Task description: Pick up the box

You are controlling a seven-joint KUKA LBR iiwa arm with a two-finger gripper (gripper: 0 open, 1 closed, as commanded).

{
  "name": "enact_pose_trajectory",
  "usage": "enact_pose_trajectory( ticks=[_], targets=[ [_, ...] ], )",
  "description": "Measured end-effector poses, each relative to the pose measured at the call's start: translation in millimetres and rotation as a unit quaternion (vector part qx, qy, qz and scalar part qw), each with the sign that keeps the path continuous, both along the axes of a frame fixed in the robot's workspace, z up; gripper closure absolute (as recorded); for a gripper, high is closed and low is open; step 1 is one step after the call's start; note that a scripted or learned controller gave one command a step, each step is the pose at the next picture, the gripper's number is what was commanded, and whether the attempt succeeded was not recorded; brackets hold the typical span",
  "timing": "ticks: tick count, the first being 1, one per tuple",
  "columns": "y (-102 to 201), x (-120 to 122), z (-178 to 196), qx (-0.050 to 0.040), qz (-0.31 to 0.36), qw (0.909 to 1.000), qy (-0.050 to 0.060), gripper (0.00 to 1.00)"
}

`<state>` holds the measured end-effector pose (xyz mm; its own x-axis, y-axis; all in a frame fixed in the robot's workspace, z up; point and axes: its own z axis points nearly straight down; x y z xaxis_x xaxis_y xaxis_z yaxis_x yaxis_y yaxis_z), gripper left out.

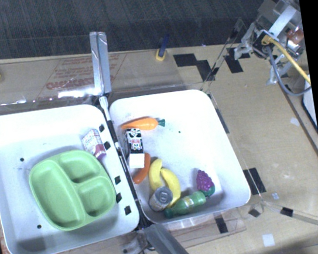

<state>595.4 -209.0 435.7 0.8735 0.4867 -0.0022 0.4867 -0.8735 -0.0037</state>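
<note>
Black-and-white box [134, 140] (cow-patterned), upright

You are seeing the arm [279, 8] being cut off at the top right edge, so its fingers are staying unreadable to you. The can [161, 198] is lying partly under the banana [162, 179] and the green bottle [185, 203]. The print on the box [134, 140] and on the pink packet [94, 142] is coming through too small to read.
</note>
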Motion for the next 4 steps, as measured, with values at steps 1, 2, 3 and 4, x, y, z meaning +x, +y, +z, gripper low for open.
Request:
enact_pose_trajectory(
  ticks=[1,2,3,4],
  targets=[
    [24.5,8.2,-84.8,0.0006,0.069,0.9976,0.002,0.00],
    [27.0,9.2,-76.4,0.0024,0.075,0.9971,0.005,1.00],
    [17.4,14.1,-199.4,0.0007,0.052,0.9986,0.002,1.00],
    [10.9,54.0,-222.7,-0.0001,-0.035,0.9994,0.000,1.00]
  ],
)
